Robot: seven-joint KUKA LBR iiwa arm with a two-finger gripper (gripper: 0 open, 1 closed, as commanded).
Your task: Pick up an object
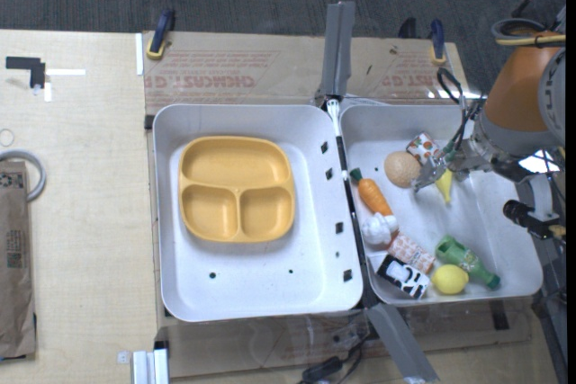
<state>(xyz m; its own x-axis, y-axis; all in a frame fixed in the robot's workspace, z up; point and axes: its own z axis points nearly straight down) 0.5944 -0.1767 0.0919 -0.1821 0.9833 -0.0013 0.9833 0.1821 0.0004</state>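
I see a small yellow banana [445,185] in the right bin [513,220], and it sits right at the tips of the jaws [438,174], which reach in from the right at the end of the grey arm [522,94] with its orange band. From this slanted look down I cannot tell whether the jaws are released or clenched, nor whether the banana is between them or merely touching; it appears low over the bin floor, near the upper middle of that bin. Just to the left of the jaws lies a tan, egg-shaped potato [402,168], and above it a small crumpled packet [421,146] with red and white print. Further left, close to the divider between the bins, an orange carrot [373,195] with a green top lies at a slant, with a white lump [378,230] just below it. Toward the near edge I see a pink printed pouch [411,249], a black-and-white box [402,275], a yellow lemon [450,281] and a green bottle [466,260] beside the lemon. The left bin [171,220] holds a yellow divided plate [237,189] with three compartments. Both bins rest on the desk [81,193], on brown cardboard [234,72] held by blue clamps.
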